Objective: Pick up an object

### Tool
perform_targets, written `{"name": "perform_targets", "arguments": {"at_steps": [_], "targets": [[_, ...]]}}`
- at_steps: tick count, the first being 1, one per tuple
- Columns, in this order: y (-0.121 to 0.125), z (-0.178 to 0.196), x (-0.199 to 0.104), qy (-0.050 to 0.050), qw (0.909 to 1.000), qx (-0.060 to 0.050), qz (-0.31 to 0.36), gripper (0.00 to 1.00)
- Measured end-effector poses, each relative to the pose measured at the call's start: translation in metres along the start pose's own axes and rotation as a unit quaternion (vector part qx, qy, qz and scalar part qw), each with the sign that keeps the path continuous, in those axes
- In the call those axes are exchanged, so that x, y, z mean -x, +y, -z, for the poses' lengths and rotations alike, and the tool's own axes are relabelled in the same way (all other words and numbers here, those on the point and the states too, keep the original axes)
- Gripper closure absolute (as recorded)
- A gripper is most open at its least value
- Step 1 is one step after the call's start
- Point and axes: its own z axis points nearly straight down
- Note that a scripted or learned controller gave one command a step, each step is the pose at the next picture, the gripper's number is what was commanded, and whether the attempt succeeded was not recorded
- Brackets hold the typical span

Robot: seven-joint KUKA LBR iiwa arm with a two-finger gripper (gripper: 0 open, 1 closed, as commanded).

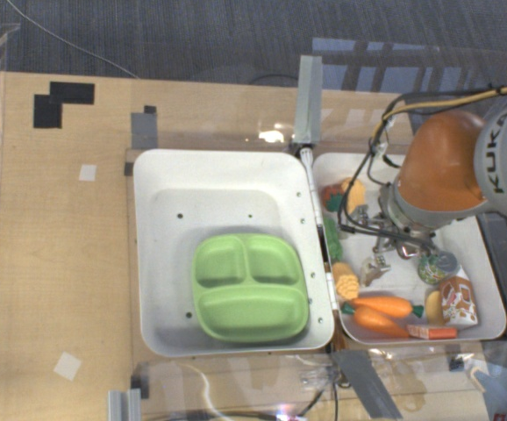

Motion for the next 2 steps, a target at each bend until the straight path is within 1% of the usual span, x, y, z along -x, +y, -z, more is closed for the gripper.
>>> {"name": "perform_targets", "arguments": {"at_steps": [1, 2], "targets": [[-0.049, -0.004, 0.099, 0.002, 0.9994, 0.0, 0.036, 0.0], [-0.132, 0.061, 0.085, 0.0, 0.9763, -0.002, 0.216, 0.0]]}}
